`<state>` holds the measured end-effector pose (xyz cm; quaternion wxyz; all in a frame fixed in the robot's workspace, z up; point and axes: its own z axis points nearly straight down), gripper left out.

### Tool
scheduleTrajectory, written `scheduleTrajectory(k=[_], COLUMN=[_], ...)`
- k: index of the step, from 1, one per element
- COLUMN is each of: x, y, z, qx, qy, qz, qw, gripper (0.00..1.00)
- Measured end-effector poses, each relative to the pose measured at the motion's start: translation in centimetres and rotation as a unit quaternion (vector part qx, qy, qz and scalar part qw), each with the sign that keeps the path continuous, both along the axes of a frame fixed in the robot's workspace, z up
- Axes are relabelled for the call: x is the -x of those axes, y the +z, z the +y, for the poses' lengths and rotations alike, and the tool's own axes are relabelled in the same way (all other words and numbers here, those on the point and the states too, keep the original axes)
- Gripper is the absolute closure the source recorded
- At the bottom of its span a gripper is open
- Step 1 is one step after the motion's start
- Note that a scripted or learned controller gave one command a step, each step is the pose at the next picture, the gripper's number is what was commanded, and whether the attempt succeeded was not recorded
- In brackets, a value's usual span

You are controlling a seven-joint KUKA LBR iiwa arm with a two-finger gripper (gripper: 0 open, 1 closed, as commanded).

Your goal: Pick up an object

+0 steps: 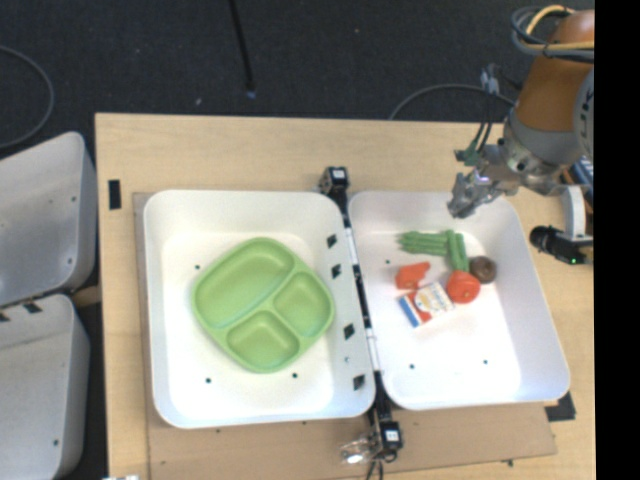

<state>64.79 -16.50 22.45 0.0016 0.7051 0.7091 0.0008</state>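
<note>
Two shallow white bins sit side by side on a pale wooden surface (230, 148), seen from above at a slant. The left bin (165, 368) holds a light green divided plate (262, 304), lying flat near its middle with three compartments.

The right bin (500, 368) holds a small cluster of objects toward its twelve o'clock half, close enough together that several touch. A green vegetable-shaped toy (436, 242) lies at the top of the cluster. Below it, at about eight o'clock, is an orange-red piece (411, 274). A round red-orange toy (463, 287) sits at the cluster's four o'clock side, with a small brown object (483, 268) just beside it at two o'clock. A small white carton with red and blue markings (425, 304) lies at six o'clock.

The grey and orange arm (550, 88) enters from the three o'clock side. Its claw (468, 200) hangs over the far edge of the right bin, at twelve o'clock from the cluster and near the green toy. Whether the claw is open or closed cannot be told; nothing is seen held in it. Its position suggests an approach toward the cluster, with any of these objects a possible pick.
</note>
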Motion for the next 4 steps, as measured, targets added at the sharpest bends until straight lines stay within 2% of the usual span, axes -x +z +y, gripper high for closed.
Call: scheduleTrajectory(k=[1, 3, 4], x=[1.2, 4.6, 6.7], y=[0.1, 1.5, 1.0], z=[4.0, 14.5, 20.3], qx=[-0.0006, -0.0011, -0.0012], qy=[0.000, 0.000, 0.001], qz=[0.001, 0.001, 0.002], qw=[1.0000, 1.0000, 1.0000], gripper=[1.00, 1.00, 1.00])
